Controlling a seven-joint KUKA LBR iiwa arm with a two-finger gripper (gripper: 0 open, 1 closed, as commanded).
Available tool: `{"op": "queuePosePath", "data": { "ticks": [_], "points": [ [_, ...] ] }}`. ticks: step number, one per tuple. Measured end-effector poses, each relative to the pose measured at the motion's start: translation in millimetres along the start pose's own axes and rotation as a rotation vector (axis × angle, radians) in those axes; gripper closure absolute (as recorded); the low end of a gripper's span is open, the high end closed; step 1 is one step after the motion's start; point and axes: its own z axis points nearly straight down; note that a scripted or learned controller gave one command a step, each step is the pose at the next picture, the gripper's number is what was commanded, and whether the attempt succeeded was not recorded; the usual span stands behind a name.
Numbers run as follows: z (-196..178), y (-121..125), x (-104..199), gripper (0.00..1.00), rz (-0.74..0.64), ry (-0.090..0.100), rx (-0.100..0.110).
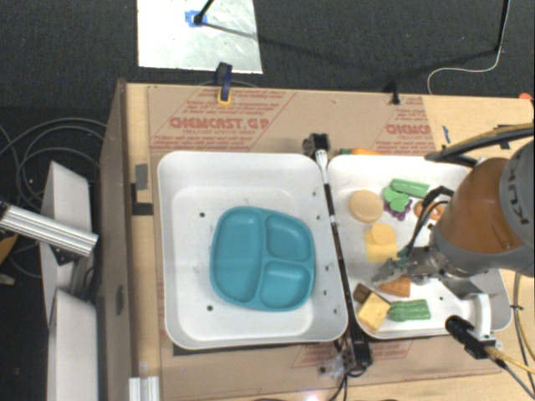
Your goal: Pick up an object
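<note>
Reaching down into the right shallow white bin [351,170], the end effector [407,267] hangs over a small orange-brown block [396,287] among toy foods. Its state cannot be told. Judged: approach step; next comes a squared descent and closing.

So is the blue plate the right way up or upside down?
Right way up. The blue plate lies flat in the left bin, its three hollow sections facing upward.
</note>
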Motion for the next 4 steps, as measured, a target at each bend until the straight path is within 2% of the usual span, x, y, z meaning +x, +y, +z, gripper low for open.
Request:
{"op": "queuePosePath", "data": {
  "ticks": [1, 2, 3, 4],
  "points": [
    [-30, 91, 10, 0.0, -0.01, -0.003, -0.016],
    [1, 18, -9, 0.0, 0.001, 0.0, 0.001],
    [-2, 93, -12, 0.0, -0.008, -0.003, -0.013],
    [0, 13, -12, 0.0, 0.0, 0.0, 0.002]
  ]
}}
